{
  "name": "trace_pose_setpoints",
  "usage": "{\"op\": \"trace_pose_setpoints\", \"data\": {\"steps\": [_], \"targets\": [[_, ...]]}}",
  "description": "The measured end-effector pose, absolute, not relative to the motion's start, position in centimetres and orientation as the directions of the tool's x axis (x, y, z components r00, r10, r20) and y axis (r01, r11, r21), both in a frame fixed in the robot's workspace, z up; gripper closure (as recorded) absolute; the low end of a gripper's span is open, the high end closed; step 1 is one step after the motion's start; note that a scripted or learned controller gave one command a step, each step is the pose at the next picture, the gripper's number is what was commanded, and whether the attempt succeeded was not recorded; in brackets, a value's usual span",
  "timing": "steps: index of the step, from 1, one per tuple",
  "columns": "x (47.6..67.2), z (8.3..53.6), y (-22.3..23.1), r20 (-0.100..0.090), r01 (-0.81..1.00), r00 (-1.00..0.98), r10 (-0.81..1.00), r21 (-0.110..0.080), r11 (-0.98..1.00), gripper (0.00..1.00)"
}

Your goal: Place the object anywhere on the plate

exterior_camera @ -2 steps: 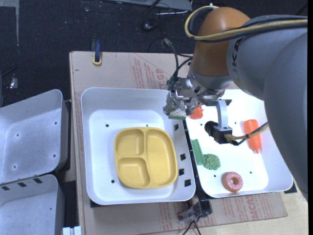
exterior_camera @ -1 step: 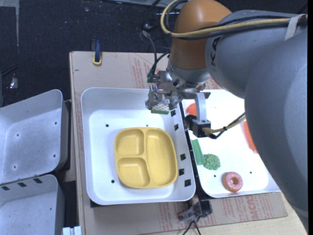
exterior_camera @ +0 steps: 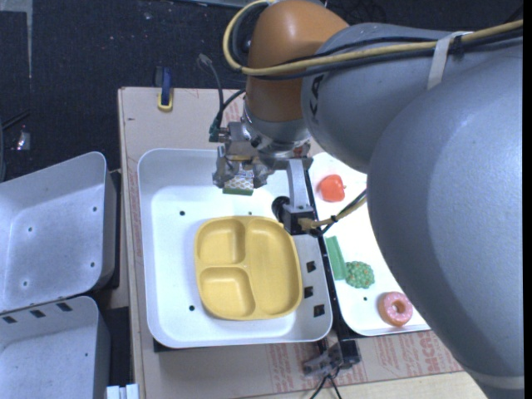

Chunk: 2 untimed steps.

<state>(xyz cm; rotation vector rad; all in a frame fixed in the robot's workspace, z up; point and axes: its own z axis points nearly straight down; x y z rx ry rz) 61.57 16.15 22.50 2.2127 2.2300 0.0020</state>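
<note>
A yellow plate with three compartments lies in the left white bin, toward its front. My gripper hangs over the back of that bin, just behind the plate's far rim. A small pale green and white object sits between its fingertips, and the fingers are shut on it. The object is behind the plate, not over it. The arm's orange band and grey body cover the upper right of the view.
The right bin holds a red item, a green broccoli-like piece and a pink doughnut. A black divider with clips runs between the bins. White panels lie at the left.
</note>
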Motion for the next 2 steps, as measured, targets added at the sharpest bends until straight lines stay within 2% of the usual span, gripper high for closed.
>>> {"op": "trace_pose_setpoints", "data": {"steps": [1, 2], "targets": [[62.03, 24.16, 18.32, 0.001, 1.000, -0.006, 1.000, 0.002, 0.006, 1.00], [62.01, 24.09, 18.15, 0.000, 1.000, -0.003, 1.000, 0.000, 0.003, 0.00]]}}
